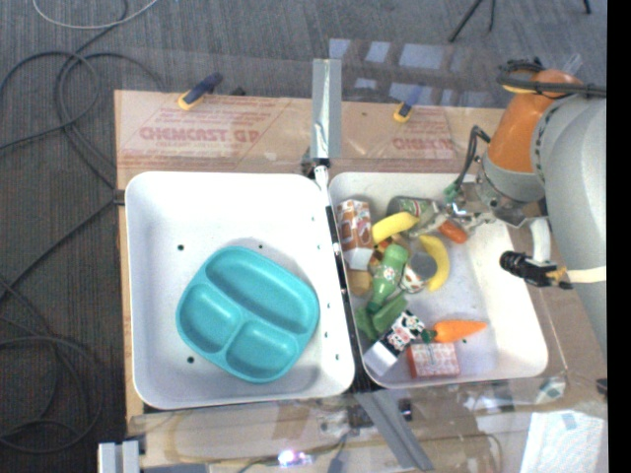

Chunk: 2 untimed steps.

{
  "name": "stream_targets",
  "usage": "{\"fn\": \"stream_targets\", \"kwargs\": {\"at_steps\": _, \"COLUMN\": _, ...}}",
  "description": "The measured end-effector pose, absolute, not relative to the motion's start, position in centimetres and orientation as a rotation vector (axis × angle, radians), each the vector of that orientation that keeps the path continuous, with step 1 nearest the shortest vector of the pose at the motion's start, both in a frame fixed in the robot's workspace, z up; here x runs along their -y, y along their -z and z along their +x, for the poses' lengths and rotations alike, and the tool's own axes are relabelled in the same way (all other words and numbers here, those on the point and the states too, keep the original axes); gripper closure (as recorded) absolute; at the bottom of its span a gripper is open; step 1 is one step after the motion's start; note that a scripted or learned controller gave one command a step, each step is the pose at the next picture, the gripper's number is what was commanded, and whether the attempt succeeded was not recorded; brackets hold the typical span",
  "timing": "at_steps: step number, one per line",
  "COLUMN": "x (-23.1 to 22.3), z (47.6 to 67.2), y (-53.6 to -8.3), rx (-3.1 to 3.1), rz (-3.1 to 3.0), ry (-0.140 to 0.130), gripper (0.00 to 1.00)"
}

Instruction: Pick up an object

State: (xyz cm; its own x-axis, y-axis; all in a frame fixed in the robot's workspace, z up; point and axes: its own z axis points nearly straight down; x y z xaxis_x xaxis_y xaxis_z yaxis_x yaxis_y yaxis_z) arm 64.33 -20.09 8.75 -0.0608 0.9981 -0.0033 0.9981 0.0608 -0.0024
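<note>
The right bin (pixel 513 343) holds a heap of small objects. A brown can (pixel 353 227) lies at its upper left, beside a yellow banana (pixel 393 228) and a second banana (pixel 437 262). A green bottle (pixel 388 276) leans in the middle. An orange carrot (pixel 458 330), a red box (pixel 433 361) and a black-and-white spotted piece (pixel 402 331) lie near the front. My gripper (pixel 457 208) is low at the bin's upper right, just above a small orange-red piece (pixel 453 232) and next to a green packet (pixel 414 207). Nothing shows between the fingers.
The left bin (pixel 158 225) contains a teal divided plate (pixel 248 311). A metal divider (pixel 325 116) stands between the bins at the back. The arm's grey body (pixel 582 195) covers the right bin's right side. Cables lie on the floor at the left.
</note>
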Motion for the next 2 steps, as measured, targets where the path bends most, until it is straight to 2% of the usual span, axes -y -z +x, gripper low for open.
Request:
{"fn": "stream_targets", "kwargs": {"at_steps": 1, "x": 20.2, "z": 64.2, "y": -9.8, "rx": -2.291, "rz": 2.151, "ry": 0.020, "gripper": 1.00}}
{"fn": "stream_targets", "kwargs": {"at_steps": 2, "x": 11.8, "z": 63.0, "y": -19.4, "rx": -2.286, "rz": 2.154, "ry": 0.003, "gripper": 1.00}}
